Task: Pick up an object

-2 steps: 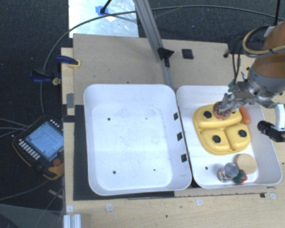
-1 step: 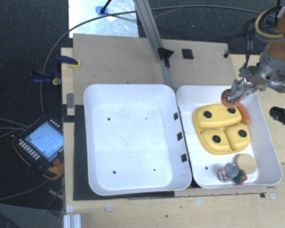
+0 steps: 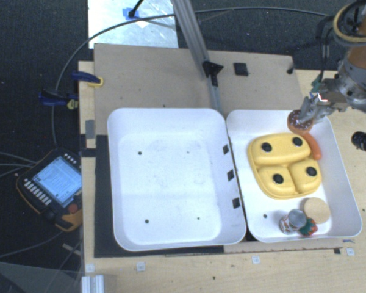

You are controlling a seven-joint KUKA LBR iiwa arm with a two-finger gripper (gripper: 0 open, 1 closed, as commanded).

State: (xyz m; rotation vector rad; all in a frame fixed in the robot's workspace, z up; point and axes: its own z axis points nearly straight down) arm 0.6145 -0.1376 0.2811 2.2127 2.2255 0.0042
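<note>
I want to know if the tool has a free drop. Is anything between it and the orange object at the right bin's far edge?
Nothing visible does. The tool hangs directly over the orange object, beside the yellow tray in the right bin; the tray lies alongside, not across the path.

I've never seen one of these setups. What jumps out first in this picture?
The big yellow moulded toy with black dots, lying in the right white bin, catches the eye first. Above it, the robot's gripper hangs over that bin's far edge, beside an orange piece. A few small things huddle in the bin's near corner.
</note>
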